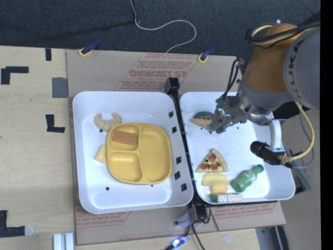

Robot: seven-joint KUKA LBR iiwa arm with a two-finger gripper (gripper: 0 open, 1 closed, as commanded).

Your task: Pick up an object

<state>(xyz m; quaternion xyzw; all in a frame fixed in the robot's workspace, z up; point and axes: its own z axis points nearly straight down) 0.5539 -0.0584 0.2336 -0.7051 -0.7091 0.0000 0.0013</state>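
In the right bin (pixel 276 189) lie a pizza slice (pixel 212 162), a pale yellow piece (pixel 215 180), a green bottle (pixel 246 178), a small flat wrapped item (pixel 225 197) and a tan and green food piece (pixel 203 120) near the back left. My gripper (pixel 219 125) hangs low at the back of this bin, just right of the tan and green piece and close to it. Nothing is seen held in it.
The left bin (pixel 86 139) holds a yellow divided plate (pixel 140 152) with a brown slab on it, a croissant (pixel 106 121) and a yellow wedge (pixel 100 153). The grey arm with its orange band (pixel 270 61) covers the right bin's back right. Cables loop at the right.
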